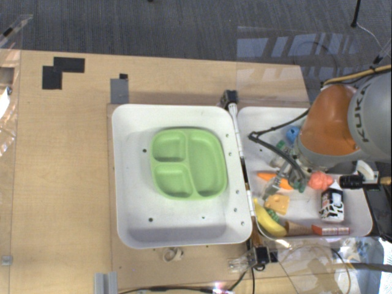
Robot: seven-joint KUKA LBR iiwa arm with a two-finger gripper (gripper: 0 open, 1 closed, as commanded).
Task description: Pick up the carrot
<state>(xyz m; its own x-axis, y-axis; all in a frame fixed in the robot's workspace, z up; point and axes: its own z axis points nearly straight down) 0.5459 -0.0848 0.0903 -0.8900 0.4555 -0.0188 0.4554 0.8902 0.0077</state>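
The grey arm with its orange band (327, 124) reaches over the right-hand shallow white bin (367, 216). Its tool (285, 179) hangs low, just beside the small orange carrot (266, 177), which lies on the bin floor toward the left bin. Whether the tool is spread or pressed together cannot be told. The step appears to be the approach; next it must settle over the carrot and close.

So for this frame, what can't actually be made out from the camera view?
- Jaws: too small and cluttered above the carrot to tell open from shut, or whether they touch it.
- Carrot: its right end is hidden by the gripper.
- Right bin: far side covered by the arm.
- Blue item: mostly behind the arm, unidentifiable.
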